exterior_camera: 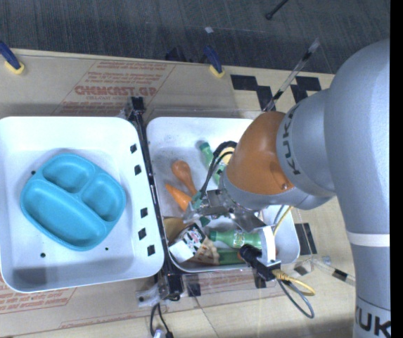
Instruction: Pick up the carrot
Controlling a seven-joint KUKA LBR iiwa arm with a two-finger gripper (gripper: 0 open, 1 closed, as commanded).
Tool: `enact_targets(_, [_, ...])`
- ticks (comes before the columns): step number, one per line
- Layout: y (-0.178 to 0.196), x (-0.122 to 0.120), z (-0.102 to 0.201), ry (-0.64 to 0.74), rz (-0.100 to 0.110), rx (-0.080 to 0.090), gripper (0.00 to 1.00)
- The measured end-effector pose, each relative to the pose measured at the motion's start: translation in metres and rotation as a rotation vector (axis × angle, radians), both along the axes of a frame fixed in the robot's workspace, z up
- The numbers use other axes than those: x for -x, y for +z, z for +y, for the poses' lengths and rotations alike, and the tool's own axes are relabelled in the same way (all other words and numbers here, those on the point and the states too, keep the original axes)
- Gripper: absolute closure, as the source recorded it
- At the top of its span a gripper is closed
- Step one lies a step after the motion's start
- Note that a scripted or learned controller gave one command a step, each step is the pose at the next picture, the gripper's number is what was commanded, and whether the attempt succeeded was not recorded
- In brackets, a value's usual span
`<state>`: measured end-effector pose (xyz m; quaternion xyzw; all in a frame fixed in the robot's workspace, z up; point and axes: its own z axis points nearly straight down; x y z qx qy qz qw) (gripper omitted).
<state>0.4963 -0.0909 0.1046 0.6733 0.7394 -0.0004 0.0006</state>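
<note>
The carrot [177,195] is a bright orange piece lying near the left wall of the right bin [160,136]. A paler orange, carrot-like piece [181,170] lies just behind it. My gripper [207,207] hangs low over the middle of the right bin, right beside the carrot's right end. The orange wrist band and grey arm cover the bin's right half, and part of the carrot's right end is hidden under the gripper.
A green bottle [235,240] and a small printed carton [195,241] lie in the right bin's front, with a brown item [173,225] next to them. Another green object [205,150] sits behind the gripper. A blue divided plate [73,200] lies in the left bin [18,136].
</note>
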Motion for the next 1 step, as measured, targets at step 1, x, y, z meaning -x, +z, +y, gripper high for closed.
enact_targets(1, [0.0901, 0.0185, 0.0595, -0.093, 0.002, -0.004, 1.0])
